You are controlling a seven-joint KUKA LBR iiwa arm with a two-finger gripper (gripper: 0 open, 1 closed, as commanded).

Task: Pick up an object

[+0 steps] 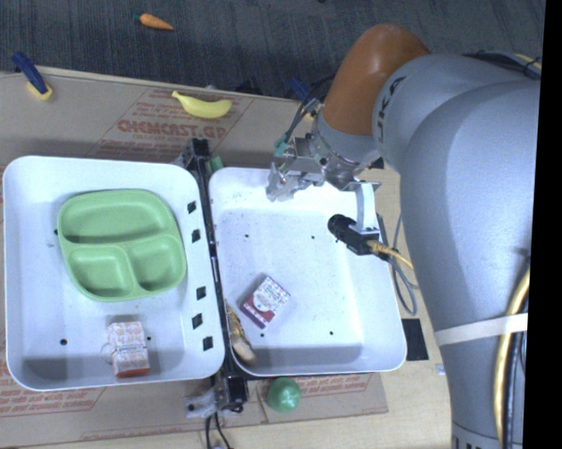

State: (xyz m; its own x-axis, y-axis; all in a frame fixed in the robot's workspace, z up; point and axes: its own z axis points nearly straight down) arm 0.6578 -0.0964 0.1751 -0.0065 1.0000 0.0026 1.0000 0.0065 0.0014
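While the arm [453,172] reaches in from the right, its gripper [285,179] sits over the far edge of the right bin [352,298], near that bin's far-left corner. Finger state: cannot tell; nothing visible between them.

Right bin: small carton [266,301] with red and white print, lying flat, tilted, toward the near-left part of the floor, well apart from the gripper. A small tan item [238,342] lies against the near-left wall, close to the divider.

Left bin [16,252]: green tray [121,242] with three compartments, lying toward the far side. Second carton [127,348], orange-red and white, near the front wall, just in front of the tray.

Surface outside the bins: banana [203,103] on the cardboard behind the bins; green ball [283,394] just in front of the right bin. An orange object [156,21] lies on the dark floor beyond the bench.
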